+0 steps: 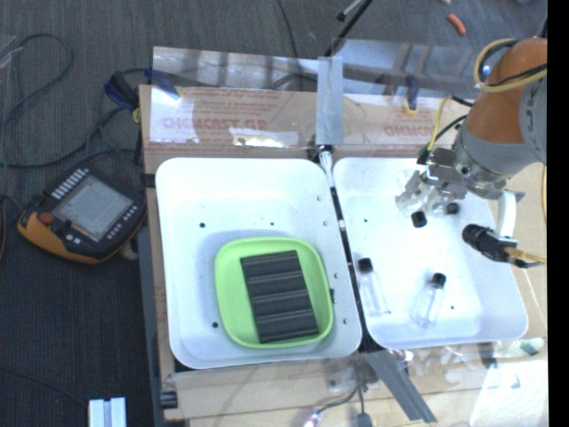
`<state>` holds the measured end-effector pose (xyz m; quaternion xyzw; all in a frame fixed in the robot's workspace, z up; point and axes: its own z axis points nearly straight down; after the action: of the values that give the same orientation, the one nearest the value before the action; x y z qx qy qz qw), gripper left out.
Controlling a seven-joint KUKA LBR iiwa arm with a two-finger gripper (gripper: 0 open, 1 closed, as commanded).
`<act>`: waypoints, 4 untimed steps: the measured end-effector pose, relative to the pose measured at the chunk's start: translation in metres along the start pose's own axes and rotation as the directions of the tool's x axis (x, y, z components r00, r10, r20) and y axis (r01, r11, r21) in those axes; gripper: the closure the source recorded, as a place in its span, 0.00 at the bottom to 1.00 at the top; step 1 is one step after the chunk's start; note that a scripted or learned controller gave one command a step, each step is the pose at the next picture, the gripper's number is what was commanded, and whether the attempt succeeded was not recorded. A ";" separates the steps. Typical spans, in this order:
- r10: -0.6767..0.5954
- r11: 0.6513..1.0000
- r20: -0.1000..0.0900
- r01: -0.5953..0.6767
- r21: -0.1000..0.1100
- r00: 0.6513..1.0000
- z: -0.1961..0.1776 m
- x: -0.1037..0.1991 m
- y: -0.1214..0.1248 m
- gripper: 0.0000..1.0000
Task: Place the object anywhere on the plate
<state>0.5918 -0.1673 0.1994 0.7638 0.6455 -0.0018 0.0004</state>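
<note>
Fingers (pixel 425 201) state unclear (too blurred), above right bin (pixel 498 323), dark block (pixel 280 296) on green plate (pixel 229 323).

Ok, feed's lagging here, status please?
Gripper over right bin, far side. Dark ridged block on green plate, left bin. Two clear vials lying loose in right bin.

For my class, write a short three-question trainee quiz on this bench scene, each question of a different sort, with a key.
1. True or false: the dark ribbed block lies on the green plate.
2. Which bin holds the two clear vials? A left bin; B right bin; C one in each.
3. Fill in: the gripper hangs over the ____ bin.

Key: 1 true; 2 B; 3 right.
</note>
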 end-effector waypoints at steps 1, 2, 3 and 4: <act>-0.199 0.980 -0.004 0.199 0.001 0.980 -0.009 0.074 -0.064 1.00; -0.199 0.980 -0.004 0.199 0.000 0.980 -0.009 0.074 -0.064 0.00; -0.148 0.989 -0.003 0.148 0.000 0.989 -0.047 0.086 -0.060 0.00; -0.145 0.989 -0.002 0.145 -0.002 0.989 -0.080 0.111 -0.013 0.00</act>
<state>0.5972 -0.0555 0.2786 0.7150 0.6991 -0.0004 0.0001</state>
